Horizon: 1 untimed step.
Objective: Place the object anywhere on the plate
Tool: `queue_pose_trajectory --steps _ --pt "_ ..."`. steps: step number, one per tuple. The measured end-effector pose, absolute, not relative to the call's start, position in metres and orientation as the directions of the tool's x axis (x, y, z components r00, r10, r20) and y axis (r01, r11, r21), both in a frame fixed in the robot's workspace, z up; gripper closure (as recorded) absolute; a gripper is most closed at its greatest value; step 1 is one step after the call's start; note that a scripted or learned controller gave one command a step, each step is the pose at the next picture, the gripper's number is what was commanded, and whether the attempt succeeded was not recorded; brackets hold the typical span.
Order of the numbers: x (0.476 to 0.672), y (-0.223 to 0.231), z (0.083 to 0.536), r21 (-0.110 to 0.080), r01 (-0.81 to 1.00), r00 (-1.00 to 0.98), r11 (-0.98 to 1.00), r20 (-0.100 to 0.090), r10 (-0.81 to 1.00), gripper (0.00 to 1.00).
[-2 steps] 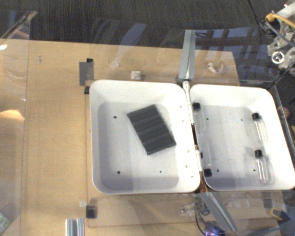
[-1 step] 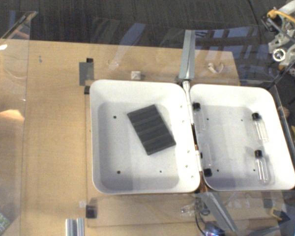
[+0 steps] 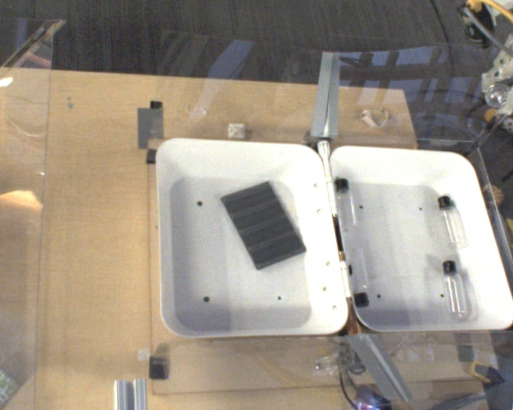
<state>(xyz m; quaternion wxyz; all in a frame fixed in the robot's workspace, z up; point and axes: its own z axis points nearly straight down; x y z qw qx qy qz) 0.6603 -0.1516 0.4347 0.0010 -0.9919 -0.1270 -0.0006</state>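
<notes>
A dark grey ridged rectangular plate lies tilted on the floor of the left bin, with nothing on it. In the right bin lie three clear tubes with black caps: one along the left wall, one at the right and one at the lower right. The gripper is far off at the top right corner, beyond the right bin's far edge and well away from the tubes and the plate. It is partly cut off by the frame edge.
A small black piece sits at the right bin's lower left corner. A metal bar runs back from the seam between the bins. Black blocks stand on the wooden bench left of the bins. Cables hang at the top right.
</notes>
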Motion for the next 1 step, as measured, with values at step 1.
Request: queue_pose_trajectory --steps 1 --pt "0.6610 -0.1498 0.4445 -0.004 0.256 0.967 -0.967 0.001 0.256 1.00"
